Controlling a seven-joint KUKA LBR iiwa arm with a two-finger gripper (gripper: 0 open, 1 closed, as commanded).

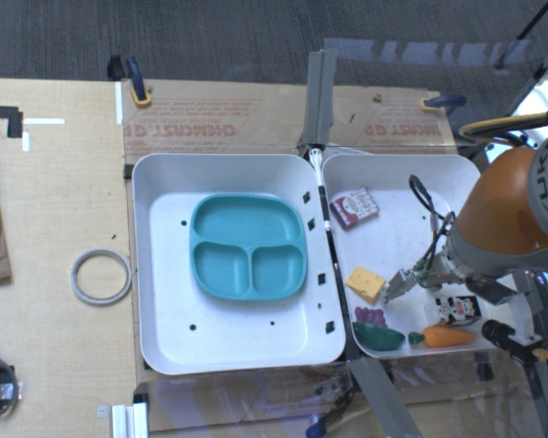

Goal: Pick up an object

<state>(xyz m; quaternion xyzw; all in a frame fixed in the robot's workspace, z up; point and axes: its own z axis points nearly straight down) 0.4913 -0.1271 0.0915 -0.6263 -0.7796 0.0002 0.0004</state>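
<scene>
We judge the pick as not yet made: nothing is lifted, and every candidate lies on the floor of the right bin (pixel 397 167). The gripper (pixel 404 284) sits low over that bin's front half, reaching in from its right edge, and we cannot tell how its pincer stands, since the tip is small and mixed up with cables. It holds nothing we can see. The nearest thing is the yellow cheese wedge (pixel 366 284), just beside the tip toward the bin's left wall, and we take it as the likely target. Its long axis runs at a slant, from the left wall down toward the front edge, with the broader end nearer the gripper. Along the front edge lie a purple grape bunch (pixel 370 317), a green piece (pixel 380 337) in the front-left corner, and an orange carrot (pixel 447 337), whose long axis runs parallel to the front edge. A small red packet (pixel 355 206) rests near the back-left corner. What remains, as we read it, is closing on something and raising it. The left bin (pixel 160 245) carries a teal divided plate (pixel 249 246) at its middle.
</scene>
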